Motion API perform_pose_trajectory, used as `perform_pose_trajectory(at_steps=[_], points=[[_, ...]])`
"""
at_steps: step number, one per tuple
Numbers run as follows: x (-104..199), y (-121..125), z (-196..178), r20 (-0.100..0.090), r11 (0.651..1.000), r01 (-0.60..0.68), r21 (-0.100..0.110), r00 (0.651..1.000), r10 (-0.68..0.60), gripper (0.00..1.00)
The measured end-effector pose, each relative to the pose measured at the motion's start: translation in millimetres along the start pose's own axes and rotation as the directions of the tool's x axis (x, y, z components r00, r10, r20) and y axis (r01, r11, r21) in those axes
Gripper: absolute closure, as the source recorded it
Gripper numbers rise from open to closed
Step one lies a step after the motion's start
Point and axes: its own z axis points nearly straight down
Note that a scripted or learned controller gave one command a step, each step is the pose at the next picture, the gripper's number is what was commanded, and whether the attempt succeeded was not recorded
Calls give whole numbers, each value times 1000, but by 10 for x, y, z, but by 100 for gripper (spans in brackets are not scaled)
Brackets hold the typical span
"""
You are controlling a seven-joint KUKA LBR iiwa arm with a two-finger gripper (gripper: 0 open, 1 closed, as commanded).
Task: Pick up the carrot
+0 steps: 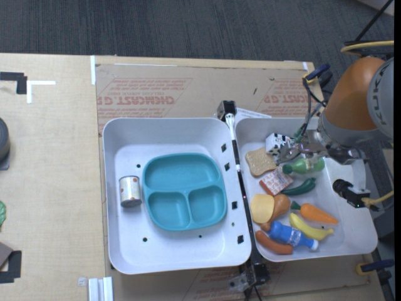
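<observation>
The carrot (319,214) is a short orange piece lying in the right bin (357,231), near that bin's right side, just above a yellow banana (310,226). Nothing covers it. My gripper (293,149) hangs over the upper middle of the same bin, above a green bottle-like toy (306,165). It is well up and to the left of the carrot and apart from it. The grey arm with its orange band (354,102) comes in from the right.
Around the carrot lie a blue bottle (293,236), a red sausage (274,244), a yellow-orange fruit (263,207), a dark green vegetable (302,187), a red-white packet (276,182) and toast (260,162). The left bin (119,243) holds a teal divided plate (185,190) and a tin can (130,190).
</observation>
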Motion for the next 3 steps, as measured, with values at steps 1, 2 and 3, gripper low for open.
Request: perform_pose_trajectory(at_steps=[1,2,3], points=[[232,-834,104,-15,962,272,21,962,-272,0],[1,-926,286,-11,999,39,26,999,-39,0],[-7,-906,198,-11,999,36,24,999,-36,100]])
